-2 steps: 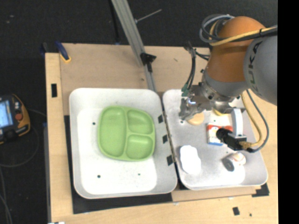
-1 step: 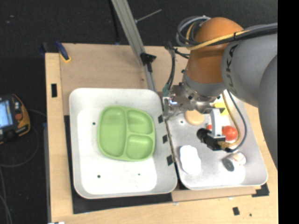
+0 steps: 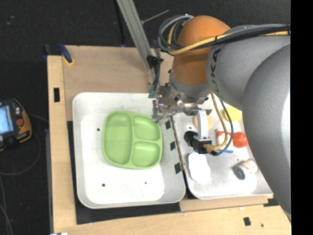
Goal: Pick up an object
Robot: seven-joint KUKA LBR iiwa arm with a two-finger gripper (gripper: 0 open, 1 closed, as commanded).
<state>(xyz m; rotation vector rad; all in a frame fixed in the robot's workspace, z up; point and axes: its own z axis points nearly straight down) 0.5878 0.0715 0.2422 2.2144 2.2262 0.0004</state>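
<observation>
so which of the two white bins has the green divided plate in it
The left bin, the one farther from the arm; the green plate lies in it. The right bin holds small mixed objects.

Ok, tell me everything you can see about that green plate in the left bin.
The green plate is a pale lime, matte plastic-looking dish with rounded corners, split by raised ridges into three compartments: one long one on its left, two smaller ones on its right. It lies flat, right side up, slightly turned, in the upper middle of the left bin. Its compartments hold nothing. The gripper hangs at its upper right corner; whether they touch is unclear.
</observation>
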